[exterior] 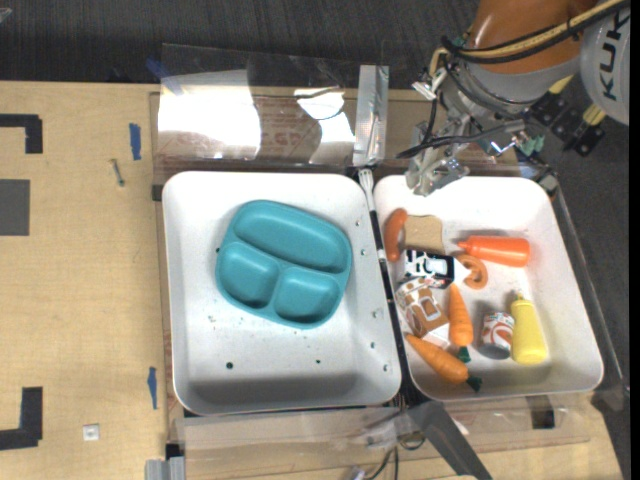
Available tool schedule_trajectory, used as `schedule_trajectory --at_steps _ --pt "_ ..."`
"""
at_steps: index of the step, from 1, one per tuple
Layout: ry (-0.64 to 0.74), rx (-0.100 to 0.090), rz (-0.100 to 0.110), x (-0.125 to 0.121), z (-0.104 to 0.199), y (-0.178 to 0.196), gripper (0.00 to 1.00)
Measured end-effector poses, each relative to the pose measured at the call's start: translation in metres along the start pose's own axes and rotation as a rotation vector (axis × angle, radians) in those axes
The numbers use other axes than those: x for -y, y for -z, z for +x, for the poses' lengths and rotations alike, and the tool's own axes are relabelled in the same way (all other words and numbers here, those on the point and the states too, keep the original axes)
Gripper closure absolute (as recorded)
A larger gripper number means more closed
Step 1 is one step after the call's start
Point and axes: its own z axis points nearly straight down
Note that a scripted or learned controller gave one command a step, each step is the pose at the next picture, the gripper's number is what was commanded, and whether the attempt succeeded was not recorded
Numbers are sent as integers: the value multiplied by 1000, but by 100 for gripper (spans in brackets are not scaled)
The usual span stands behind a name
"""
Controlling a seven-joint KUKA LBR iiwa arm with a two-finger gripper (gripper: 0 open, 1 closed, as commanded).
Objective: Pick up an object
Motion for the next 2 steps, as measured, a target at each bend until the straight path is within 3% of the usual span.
schedule_trajectory --at_steps 1,2 --pt "41 5 4 16 8 40 100" --pt "229 -1 0 62 36 26 100"
